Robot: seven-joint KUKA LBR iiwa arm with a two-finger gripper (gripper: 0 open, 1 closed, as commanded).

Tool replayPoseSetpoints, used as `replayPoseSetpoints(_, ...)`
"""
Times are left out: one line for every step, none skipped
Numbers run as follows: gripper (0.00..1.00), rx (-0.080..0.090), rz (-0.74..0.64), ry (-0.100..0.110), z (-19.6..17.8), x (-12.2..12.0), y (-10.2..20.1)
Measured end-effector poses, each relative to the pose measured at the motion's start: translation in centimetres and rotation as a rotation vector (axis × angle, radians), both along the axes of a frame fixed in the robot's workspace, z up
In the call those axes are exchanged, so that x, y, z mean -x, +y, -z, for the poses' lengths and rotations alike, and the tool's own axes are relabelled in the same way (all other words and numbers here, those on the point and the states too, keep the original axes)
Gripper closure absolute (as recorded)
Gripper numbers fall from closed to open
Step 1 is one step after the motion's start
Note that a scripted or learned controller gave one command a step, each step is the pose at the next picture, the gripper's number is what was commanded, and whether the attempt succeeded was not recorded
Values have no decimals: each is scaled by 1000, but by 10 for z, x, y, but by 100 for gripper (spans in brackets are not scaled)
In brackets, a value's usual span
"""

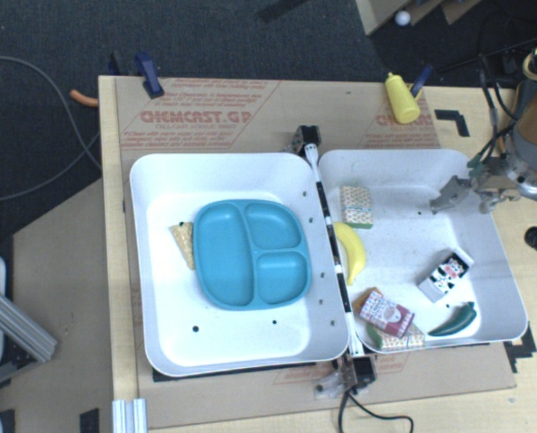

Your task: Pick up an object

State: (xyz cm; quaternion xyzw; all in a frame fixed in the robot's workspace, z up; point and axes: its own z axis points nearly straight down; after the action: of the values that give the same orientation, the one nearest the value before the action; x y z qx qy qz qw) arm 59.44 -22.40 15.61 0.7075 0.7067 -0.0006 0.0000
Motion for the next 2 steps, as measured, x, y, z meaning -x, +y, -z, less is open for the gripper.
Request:
replayPoseSetpoints(0,-2,-2,-1,73,-72,39)
replayPoseSetpoints(0,-5,-2,2,72,12,10)
